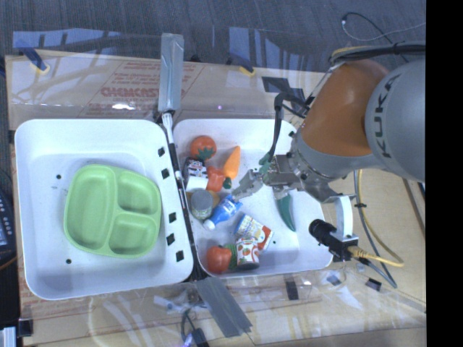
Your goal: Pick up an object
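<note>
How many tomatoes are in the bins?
2. One tomato sits at the far end of the right bin, by the carrot. The other tomato lies at the near end beside a carton. More may hide under the pile.

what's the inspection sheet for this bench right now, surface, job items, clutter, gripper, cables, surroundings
surface: two shallow white bins side by side, left bin, right bin, on a bench under clear sheeting
job's things: in the right bin, a tomato, carrot, blue-and-white bottle, green pepper, small printed cartons and a second tomato
clutter: green divided plate in the left bin
grippers: gripper low over the right bin beside the carrot; nothing seen between its fingers
cables: black loops behind the arm, yellow cable at the right
surroundings: grey carpet beyond the bench
</note>
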`<state>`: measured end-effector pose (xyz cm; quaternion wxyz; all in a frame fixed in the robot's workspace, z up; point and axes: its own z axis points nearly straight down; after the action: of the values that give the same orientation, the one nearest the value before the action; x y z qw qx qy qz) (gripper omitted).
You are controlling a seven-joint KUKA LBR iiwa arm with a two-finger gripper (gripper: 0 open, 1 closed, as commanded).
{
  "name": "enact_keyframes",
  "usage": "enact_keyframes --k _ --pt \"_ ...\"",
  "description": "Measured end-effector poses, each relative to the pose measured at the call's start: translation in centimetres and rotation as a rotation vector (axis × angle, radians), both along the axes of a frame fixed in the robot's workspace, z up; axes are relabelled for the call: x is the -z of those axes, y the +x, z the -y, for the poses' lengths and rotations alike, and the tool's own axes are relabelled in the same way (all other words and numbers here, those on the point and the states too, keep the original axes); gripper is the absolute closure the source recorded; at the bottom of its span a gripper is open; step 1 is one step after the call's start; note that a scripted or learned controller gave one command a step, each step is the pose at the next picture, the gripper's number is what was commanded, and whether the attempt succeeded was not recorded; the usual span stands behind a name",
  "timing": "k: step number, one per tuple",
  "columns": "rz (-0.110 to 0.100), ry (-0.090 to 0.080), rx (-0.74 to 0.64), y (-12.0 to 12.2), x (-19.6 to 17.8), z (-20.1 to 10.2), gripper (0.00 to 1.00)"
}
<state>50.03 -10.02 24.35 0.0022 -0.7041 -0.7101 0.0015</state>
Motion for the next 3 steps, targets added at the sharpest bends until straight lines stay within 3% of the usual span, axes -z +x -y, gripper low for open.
enact_keyframes --k 1,2,3 --pt "0.003 -0.002 0.147 2.6 1.3 1.1 0.00" --pt "0.000 -0.001 0.115 8.6 3.9 1.4 0.00" --pt "0.022 -0.009 0.064 12.0 12.8 0.7 0.00"
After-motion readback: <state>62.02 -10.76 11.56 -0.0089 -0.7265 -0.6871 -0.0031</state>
